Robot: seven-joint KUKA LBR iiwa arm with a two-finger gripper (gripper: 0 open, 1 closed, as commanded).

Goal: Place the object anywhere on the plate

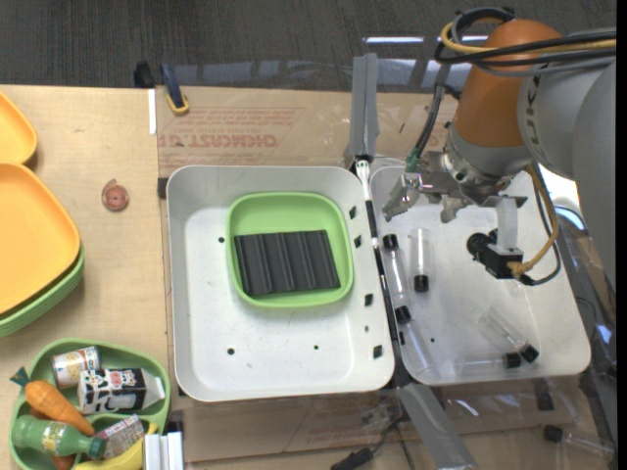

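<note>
Left bin: we see a green plate in its upper middle, carrying a dark ribbed slab that covers most of the plate's floor.
Right bin: we count clear tubes with black caps, one upright in the picture near the bin's middle, one slanted toward its lower right corner, and two along its left wall.
Arm: it hangs over the right bin's upper edge (orange band uppermost).
Gripper: it sits above the right bin's upper left part; we cannot tell how its jaws stand, nor see anything between them.
Table, left edge: stacked orange and green dishes.
Table, lower left corner: a green bowl holding a toy carrot, a small can and other packets.
</note>
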